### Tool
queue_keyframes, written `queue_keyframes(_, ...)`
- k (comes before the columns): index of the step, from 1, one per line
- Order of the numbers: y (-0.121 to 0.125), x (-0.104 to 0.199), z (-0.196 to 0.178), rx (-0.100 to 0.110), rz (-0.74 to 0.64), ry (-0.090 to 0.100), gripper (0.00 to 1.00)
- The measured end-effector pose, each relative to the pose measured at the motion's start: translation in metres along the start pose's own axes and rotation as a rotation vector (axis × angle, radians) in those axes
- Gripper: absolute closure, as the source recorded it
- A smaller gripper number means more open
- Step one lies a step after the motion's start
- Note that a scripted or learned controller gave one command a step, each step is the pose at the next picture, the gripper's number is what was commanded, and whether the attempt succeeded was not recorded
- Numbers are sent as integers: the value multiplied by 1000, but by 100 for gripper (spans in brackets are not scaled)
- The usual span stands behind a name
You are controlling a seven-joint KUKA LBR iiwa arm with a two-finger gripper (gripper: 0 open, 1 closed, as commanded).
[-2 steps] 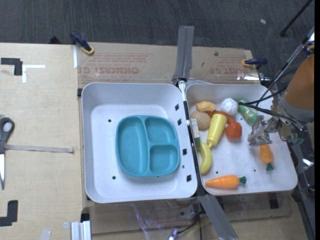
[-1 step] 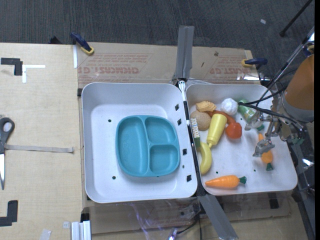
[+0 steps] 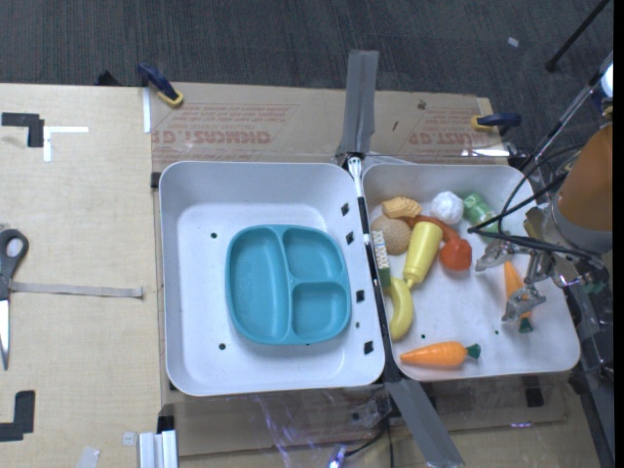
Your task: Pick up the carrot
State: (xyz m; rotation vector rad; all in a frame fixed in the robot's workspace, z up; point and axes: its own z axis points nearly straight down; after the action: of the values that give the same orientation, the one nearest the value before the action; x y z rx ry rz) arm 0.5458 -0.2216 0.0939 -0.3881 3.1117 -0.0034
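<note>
Two white bins side by side: left bin (image 3: 175,261) with a teal divided plate (image 3: 289,285), right bin (image 3: 546,354) crowded with toy food. Carrot (image 3: 436,356) in right bin, flat on the floor near the front wall, apart from the rest. Long axis roughly left-right in view, slightly tilted; pointed orange tip toward the divider between bins, green top (image 3: 474,351) toward the right.

Just up-left of the carrot tip: banana (image 3: 400,306), close but not touching as far as visible. Further back: yellow bottle (image 3: 422,252) leaning diagonally, red tomato-like piece (image 3: 455,253) touching it, brown round piece (image 3: 393,234), bread-like piece (image 3: 401,207), white lumpy piece (image 3: 447,206), green piece (image 3: 478,208). Nothing lying on the carrot.

Gripper (image 3: 519,298) over the right side of the right bin, up-right of the carrot's green top, well clear of it. Small orange sliver (image 3: 512,279) right by the gripper; held or not, cannot tell. Open or closed: cannot tell, too tangled with cables.

Red print on the cardboard (image 3: 234,130) behind the bins, upside down, not reliably readable. Scissors (image 3: 10,261) at far left on the bench. Blue clamps (image 3: 161,84) at the cardboard's back edge.
</note>
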Motion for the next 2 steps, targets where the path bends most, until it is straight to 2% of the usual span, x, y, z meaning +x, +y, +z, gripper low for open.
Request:
queue_keyframes(1, 0, -3, -11, 4, -5, -6, 100)
queue_keyframes(2, 1, -4, -11, 3, -5, -6, 0)
